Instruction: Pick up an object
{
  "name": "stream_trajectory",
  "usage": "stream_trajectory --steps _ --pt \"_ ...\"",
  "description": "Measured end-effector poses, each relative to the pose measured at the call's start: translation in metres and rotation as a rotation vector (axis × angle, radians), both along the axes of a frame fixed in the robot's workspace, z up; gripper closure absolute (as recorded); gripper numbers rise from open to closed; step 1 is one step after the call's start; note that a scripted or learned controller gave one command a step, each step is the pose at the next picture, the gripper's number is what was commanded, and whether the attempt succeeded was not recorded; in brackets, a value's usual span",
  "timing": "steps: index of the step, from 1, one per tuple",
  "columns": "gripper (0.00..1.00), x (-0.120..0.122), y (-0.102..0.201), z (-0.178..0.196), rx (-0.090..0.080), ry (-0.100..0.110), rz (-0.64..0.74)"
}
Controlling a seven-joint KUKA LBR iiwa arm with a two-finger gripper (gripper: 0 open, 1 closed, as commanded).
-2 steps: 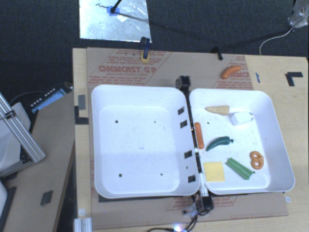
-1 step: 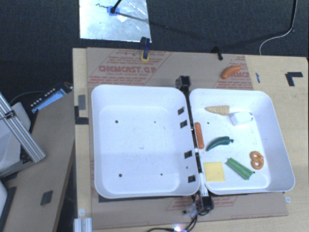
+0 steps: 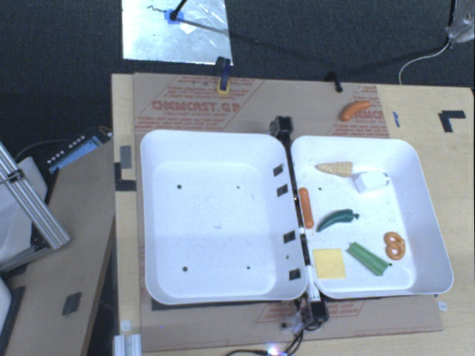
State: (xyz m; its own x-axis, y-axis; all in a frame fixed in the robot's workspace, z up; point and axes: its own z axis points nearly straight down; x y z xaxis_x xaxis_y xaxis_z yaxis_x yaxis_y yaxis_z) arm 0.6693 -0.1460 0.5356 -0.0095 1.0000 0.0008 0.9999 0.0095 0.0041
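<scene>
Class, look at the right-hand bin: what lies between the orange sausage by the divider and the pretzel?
In the camera view, a dark green pepper lies between the orange sausage and the pretzel, with bare white bin floor on either side.

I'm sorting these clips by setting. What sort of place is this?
Probably a robotics lab or test bench: two white bins sit on a board with toy foods such as a pretzel and a cheese slice, cables trail across dark carpet.
</scene>
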Motion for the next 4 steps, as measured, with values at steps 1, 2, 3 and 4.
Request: stream_trajectory --steps 1,2,3,4 --pt "1.0 0.0 0.043 0.0 0.0 0.0 -0.001" --pt "1.0 -0.023 -0.051 0.0 -0.005 0.001 -0.016" --pt "1.0 0.0 0.0 0.0 -0.001 0.0 -0.001" --pt "1.0 -0.002 -0.064 -0.001 -0.004 0.001 -0.013"
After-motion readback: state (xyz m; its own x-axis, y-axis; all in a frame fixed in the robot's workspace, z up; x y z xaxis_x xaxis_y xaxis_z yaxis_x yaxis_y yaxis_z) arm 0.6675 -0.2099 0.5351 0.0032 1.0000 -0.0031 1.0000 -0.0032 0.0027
